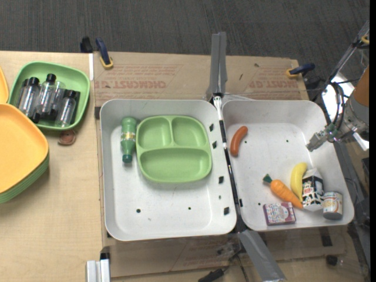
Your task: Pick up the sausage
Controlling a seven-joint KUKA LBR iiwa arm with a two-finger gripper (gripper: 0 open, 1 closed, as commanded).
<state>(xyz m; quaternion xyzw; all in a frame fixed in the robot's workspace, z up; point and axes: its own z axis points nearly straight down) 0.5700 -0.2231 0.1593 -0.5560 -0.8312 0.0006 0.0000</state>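
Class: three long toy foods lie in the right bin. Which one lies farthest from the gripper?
The sausage, reddish-orange, alone near the bin's left wall. The banana and carrot lie closer to the gripper.

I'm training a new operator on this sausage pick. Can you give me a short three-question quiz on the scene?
1. True or false: the sausage lies in the right bin.
2. What sits beside the green plate in the left bin? A) green bottle B) carrot C) banana
3. Fill in: the gripper is near the right bin's ___ edge.

Key: 1 true; 2 A; 3 right.
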